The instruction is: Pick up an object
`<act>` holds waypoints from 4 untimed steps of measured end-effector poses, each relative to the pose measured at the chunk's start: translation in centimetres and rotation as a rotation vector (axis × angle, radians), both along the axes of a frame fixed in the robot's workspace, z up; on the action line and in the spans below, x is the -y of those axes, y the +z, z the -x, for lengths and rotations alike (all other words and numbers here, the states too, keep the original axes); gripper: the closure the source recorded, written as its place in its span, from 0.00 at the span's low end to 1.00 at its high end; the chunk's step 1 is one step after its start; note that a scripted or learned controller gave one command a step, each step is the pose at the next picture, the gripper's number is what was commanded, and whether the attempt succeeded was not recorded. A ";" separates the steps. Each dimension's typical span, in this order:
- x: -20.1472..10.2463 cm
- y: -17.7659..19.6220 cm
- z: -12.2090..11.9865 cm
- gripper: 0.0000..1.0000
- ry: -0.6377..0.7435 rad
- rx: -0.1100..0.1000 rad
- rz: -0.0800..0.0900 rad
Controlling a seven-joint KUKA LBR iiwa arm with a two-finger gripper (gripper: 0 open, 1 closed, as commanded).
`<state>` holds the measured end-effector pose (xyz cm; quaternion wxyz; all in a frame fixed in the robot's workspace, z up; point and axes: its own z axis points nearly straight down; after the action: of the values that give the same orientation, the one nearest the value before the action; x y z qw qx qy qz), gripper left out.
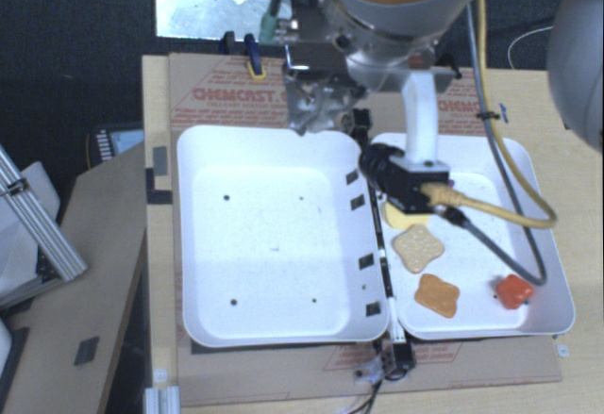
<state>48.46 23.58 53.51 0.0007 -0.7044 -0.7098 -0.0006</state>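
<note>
The right white bin [555, 306] holds a pale tan waffle-shaped piece [418, 249], an orange-brown piece [438, 295] in front of it, and a small red-orange object [514, 290] near the front right corner. A yellow object [400, 208] lies partly hidden under a black fitting with a yellow cable. My gripper [319, 108] hangs beneath the large grey and orange wrist, over the back edge of the left bin [274, 242], well away from all these pieces. Nothing is seen in its grasp.
A black fitting [404, 178] on a white post and looping yellow and grey cables [500, 209] cross the right bin's back half. Black clips line the divider [376, 242] between the bins. Brown cardboard lies beneath both bins.
</note>
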 end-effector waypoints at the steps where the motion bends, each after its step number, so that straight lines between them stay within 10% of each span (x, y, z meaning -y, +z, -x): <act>1: 0.2 -29.3 -1.9 1.00 -0.007 -0.012 0.007; 2: 8.6 -32.1 -2.3 1.00 -0.009 -0.002 0.003; 4: 5.7 -3.4 -0.1 1.00 -0.001 0.012 -0.004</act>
<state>48.59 17.87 50.14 -0.0022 -0.7048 -0.7094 -0.0062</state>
